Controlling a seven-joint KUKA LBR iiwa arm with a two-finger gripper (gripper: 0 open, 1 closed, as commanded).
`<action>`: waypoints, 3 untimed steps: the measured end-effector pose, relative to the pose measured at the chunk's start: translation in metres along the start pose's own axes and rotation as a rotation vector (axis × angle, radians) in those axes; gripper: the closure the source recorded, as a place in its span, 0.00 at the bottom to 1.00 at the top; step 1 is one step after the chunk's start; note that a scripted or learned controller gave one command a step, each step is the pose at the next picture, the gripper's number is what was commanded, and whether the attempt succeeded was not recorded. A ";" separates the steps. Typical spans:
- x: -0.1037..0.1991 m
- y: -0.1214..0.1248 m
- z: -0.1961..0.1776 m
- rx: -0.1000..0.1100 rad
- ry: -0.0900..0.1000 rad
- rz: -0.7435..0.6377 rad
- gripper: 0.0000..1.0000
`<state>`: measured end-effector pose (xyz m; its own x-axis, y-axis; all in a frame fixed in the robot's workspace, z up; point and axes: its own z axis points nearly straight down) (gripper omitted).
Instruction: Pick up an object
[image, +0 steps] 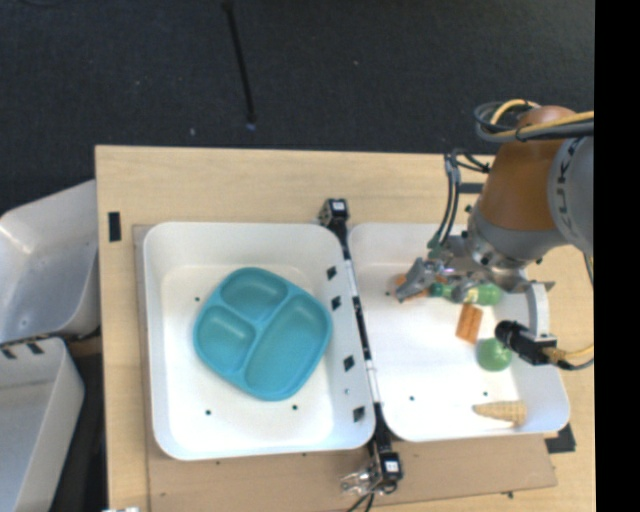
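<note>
My gripper (412, 284) hangs low over the upper left part of the right bin (440, 400), pointing left, with the grey wrist and orange band (520, 195) above it to the right. Right beside it lie a small green piece (487, 294) and an orange block (468, 323). A round green object (492, 355) rests lower right of the block. A tan cone (501, 411) lies near the bin's front right corner. A bit of orange shows at the gripper's tip; what it is I cannot make out.
The left bin (180, 420) holds a blue divided plate (262, 332). A ridge with black clips (352, 320) separates the two bins. A black fitting with a cable (525, 342) sticks out by the right bin's right wall.
</note>
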<state>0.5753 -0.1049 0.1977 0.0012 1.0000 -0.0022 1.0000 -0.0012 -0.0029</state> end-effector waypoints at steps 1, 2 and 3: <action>0.001 0.001 0.063 0.001 0.000 0.001 0.00; -0.001 0.001 0.099 0.000 0.000 0.003 0.00; -0.001 0.002 0.086 -0.005 0.002 0.009 1.00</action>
<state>0.5773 -0.1058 0.1115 0.0097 1.0000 -0.0003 1.0000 -0.0097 0.0022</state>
